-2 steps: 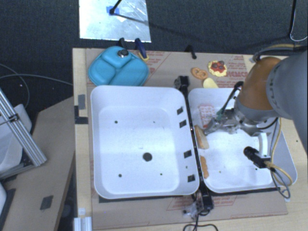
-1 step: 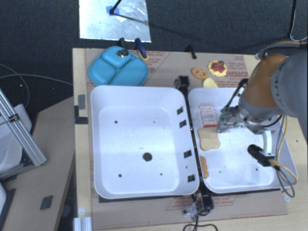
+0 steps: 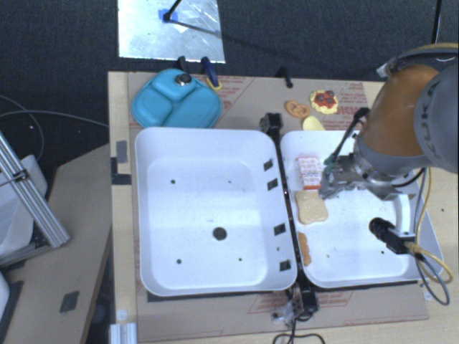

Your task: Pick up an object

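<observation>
Gripper [image 3: 331,185] sits low over the right bin [image 3: 358,271], at its left part, wrist and orange band behind it to the right. Whether it is clenched or released: cannot tell, the tip is blurred against the wrist body.

Nearest candidate: tan bread-slice piece [image 3: 311,208], lying flat just below and left of the gripper tip, close beside it or touching; contact not resolvable. Just above the tip: small white-and-red packet [image 3: 309,172], also flat on the bin floor. Further toward the bin's near wall from the gripper: thin brown strip [image 3: 304,249] against the divider.

Judgement: step in hand is the descent onto a target, most likely the bread piece or the packet. Both lie flat and thin, so the grasp probably needs to straddle an edge and go right to the floor; a shallow close would skate over.

Farther out, beyond the bin, away from the gripper: yellow piece [image 3: 313,124], cookie [image 3: 296,109], small pizza toy [image 3: 324,101]. Blue tray [image 3: 176,102] well left.
</observation>
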